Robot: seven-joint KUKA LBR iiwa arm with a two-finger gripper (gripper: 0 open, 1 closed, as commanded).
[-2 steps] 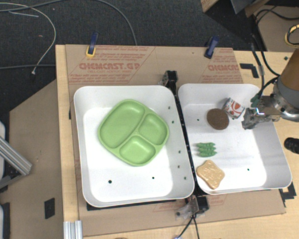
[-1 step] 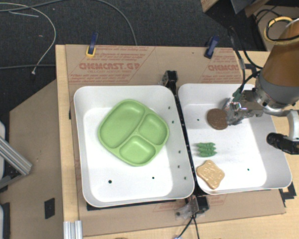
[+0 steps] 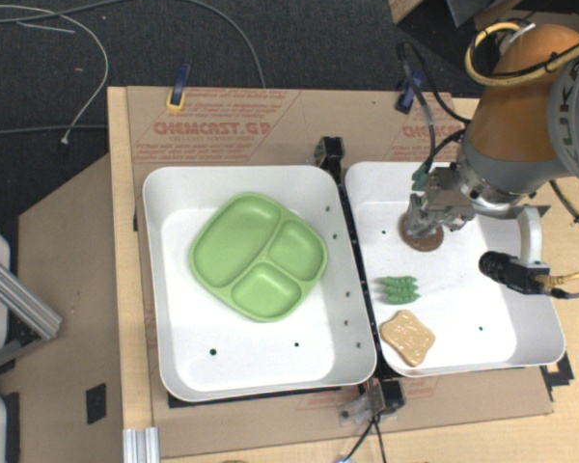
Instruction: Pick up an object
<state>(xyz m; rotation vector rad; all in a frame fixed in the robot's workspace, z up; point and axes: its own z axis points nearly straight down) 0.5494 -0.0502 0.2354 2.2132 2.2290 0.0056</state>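
right now the grey two-finger gripper [image 3: 427, 228] is pressing down in the right white bin [image 3: 521, 345], sitting over a small round brown object [image 3: 426, 241]. whether it is gripping is not something i can tell. it is looking wise to be centring over the disc before lifting, keeping clear of the small green toy [image 3: 399, 288] and tan waffle-like piece [image 3: 407, 337] nearby.

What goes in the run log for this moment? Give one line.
claw low in right white bin over brown round object | green leafy toy, tan waffle piece nearby | green divided plate in left bin
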